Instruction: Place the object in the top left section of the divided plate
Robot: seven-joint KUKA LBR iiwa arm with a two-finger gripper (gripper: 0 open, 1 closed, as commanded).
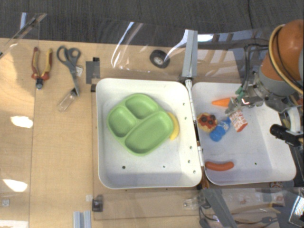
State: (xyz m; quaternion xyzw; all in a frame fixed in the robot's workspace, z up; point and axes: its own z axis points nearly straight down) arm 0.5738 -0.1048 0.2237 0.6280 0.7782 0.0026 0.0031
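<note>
Fingers (236,106) low in right bin (266,170), open or closed unclear | orange carrot (221,102) just left of fingers | red-white packet (239,121) just below | green divided plate (141,123) far left, in left bin (142,175)

— Evenly, brightly lit from overhead; glare patches on the pale wooden bench (19,122) at left.

— Streaky reflections too, across the clear plastic sheet (128,37) up top. Soft shadows only. Slightly blurred around the orange-banded grey arm (287,46).
</note>
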